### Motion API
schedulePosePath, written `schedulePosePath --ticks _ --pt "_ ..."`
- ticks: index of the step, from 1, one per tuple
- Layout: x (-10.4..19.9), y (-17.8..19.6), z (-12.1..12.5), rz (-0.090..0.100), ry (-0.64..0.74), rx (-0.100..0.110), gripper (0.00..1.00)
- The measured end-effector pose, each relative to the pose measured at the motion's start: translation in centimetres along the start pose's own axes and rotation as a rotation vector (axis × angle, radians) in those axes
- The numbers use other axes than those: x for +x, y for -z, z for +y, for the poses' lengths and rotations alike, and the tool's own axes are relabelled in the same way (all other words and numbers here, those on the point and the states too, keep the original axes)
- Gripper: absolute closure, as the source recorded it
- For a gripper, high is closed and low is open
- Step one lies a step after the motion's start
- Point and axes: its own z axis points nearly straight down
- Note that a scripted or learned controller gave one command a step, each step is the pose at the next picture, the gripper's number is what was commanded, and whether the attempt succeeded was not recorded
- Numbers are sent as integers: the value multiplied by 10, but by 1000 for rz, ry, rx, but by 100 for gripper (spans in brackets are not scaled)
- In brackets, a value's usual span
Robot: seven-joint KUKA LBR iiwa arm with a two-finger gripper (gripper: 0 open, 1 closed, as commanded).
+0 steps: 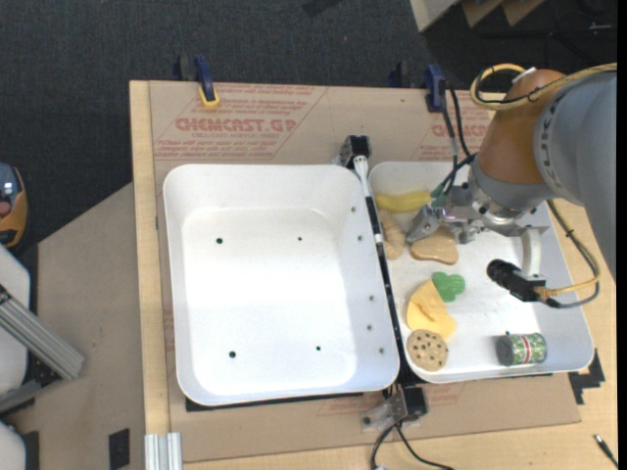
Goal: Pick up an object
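bins [265, 189]: white
arm [549, 135]: grey, orange band
banana [402, 201]: yellow
cookie [427, 350]: tan, dark chips
can [520, 349]: green, dark ends
small toy [450, 285]: green
bench board [235, 116]: brown, red lettering

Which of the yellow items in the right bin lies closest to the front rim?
The pale yellow wedge-shaped piece, beside the round chocolate-chip cookie. The other, the long yellow banana-shaped piece, lies at the bin's far end.
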Motion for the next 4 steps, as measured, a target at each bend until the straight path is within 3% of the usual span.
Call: schedulePosePath --ticks 1,2,3,4 --pt "8 -1 47 -2 7 20 0" --pt "6 -4 49 4 5 31 0" --pt "7 7 50 4 5 27 100" --pt "7 7 50 4 6 28 0"
